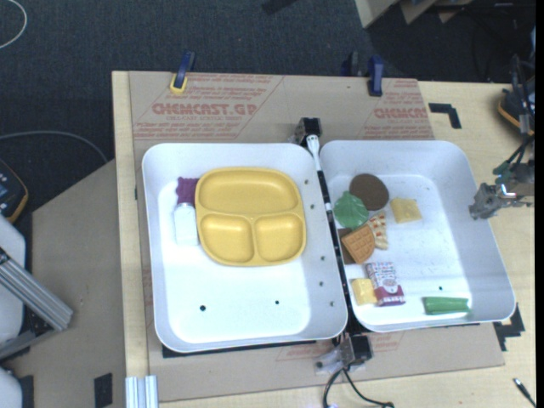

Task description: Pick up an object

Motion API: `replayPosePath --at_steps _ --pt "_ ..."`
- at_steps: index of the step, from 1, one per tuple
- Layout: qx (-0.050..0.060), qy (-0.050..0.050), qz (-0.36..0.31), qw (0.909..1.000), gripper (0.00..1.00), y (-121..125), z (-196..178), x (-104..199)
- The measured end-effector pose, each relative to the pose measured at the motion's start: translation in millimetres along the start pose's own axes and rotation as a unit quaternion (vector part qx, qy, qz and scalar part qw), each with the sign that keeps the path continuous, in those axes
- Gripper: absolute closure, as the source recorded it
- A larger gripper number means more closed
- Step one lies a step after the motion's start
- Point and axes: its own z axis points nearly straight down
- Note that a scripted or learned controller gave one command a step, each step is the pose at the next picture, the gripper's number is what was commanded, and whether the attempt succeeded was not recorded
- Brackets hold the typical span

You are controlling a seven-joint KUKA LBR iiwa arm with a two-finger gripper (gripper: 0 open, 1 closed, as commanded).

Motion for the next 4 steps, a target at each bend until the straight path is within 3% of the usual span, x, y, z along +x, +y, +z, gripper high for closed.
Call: replayPosePath --at_steps 1,3,4 --pt "0.003 0.003 -0.002 1.0000 1.00 -2.3 -4.1 43.7" --pt "0.004 0.003 -0.003 1.0000 1.00 -15.7 -0.4 166.5" --pt "0.004 0.002 -0.001 1.0000 1.00 -17.6 9.6 184.3"
